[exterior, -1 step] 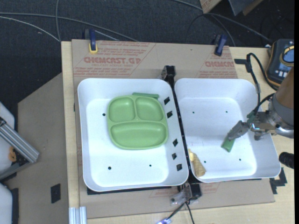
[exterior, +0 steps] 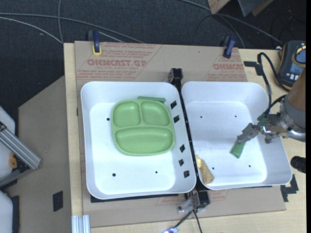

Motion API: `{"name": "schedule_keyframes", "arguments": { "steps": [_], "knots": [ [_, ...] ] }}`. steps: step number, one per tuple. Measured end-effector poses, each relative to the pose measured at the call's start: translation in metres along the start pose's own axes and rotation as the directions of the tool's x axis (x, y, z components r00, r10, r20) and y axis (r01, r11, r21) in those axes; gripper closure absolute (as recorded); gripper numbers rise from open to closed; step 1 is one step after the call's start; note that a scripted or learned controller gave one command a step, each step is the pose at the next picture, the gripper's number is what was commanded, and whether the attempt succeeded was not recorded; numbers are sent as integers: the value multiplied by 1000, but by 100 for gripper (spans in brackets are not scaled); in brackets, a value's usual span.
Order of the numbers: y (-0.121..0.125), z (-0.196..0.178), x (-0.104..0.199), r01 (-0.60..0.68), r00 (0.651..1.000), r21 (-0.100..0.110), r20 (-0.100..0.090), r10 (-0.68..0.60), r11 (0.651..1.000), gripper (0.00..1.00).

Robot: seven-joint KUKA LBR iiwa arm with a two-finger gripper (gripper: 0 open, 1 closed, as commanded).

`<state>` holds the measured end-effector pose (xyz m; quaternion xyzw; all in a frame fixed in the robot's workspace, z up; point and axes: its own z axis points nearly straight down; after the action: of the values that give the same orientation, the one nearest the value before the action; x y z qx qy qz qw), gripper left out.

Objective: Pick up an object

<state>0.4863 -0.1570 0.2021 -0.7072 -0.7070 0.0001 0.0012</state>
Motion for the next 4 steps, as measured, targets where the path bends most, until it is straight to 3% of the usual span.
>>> {"name": "schedule_keyframes", "arguments": {
  "steps": [2,3,4],
  "knots": [
    [-3,112,10,0,1000,5,-2,0,1000,0],
    [-1,98,10,-1,1000,-1,-1,1,1000,100],
    [-2,34,8,1,1000,-8,3,-1,1000,100]
  ]
}}
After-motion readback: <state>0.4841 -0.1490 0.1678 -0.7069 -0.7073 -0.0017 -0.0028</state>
